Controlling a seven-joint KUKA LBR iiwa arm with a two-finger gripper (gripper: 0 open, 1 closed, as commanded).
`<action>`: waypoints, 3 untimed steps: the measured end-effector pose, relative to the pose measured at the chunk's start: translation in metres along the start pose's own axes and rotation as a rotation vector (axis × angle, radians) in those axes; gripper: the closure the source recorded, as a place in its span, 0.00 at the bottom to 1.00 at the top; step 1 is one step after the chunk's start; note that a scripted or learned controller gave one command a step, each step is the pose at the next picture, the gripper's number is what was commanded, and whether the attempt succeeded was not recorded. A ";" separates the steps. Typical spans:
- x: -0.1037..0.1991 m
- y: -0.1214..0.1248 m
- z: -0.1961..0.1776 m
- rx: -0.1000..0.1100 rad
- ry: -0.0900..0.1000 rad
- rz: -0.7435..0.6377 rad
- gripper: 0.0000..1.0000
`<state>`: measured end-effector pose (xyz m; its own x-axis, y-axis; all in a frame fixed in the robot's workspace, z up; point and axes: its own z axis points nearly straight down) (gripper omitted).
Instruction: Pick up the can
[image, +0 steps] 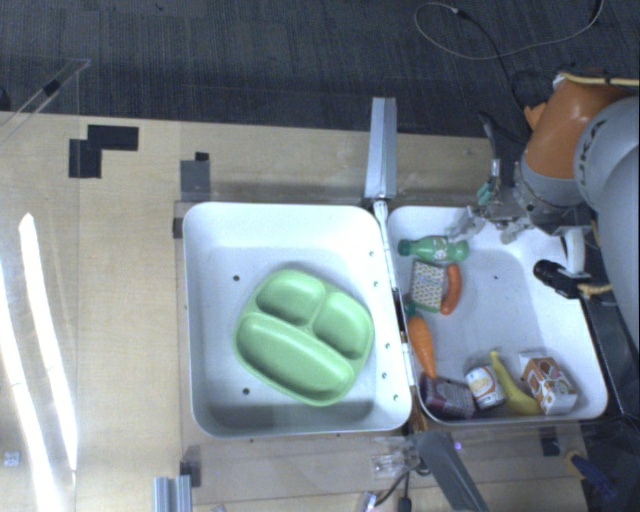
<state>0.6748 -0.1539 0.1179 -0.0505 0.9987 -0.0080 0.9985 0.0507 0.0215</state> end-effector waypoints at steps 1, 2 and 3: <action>0.050 -0.008 0.029 0.012 0.006 0.016 0.00; 0.050 -0.077 0.027 0.013 0.007 -0.002 0.00; -0.005 -0.059 0.015 0.015 0.006 0.026 0.00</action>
